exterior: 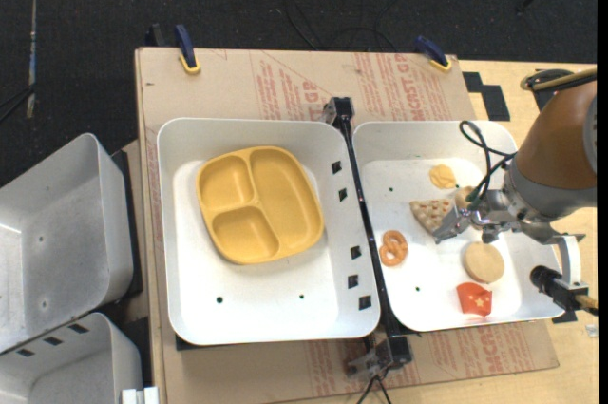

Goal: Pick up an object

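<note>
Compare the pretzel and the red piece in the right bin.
The pretzel is orange-brown with holes through it; the red piece is solid and bright red. The pretzel is rounded, the red piece blocky and angular. The pretzel lies by the bin's left wall, the red piece nearer its front edge. Both are small and lie apart from the hand.

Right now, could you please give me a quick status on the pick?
Hand low in right bin, beside waffle piece. Nothing seen held. Pretzel, round biscuit, red piece nearby.
</note>
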Controlling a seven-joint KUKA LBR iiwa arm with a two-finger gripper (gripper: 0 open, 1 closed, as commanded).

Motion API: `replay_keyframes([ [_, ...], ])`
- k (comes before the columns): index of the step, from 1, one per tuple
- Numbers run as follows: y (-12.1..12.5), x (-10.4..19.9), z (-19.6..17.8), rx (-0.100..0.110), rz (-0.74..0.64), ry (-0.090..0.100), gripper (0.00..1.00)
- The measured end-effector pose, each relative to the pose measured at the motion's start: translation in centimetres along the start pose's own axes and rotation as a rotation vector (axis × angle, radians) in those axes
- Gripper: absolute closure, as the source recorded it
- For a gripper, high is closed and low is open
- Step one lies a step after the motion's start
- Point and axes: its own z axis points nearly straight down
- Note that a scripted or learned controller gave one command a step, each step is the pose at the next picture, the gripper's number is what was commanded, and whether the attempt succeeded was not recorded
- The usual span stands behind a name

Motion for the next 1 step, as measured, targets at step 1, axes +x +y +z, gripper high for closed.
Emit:
replay_keyframes([
  [1,0.18,-0.09,-1.34,-0.007,0.000,-0.003,1.00],
])
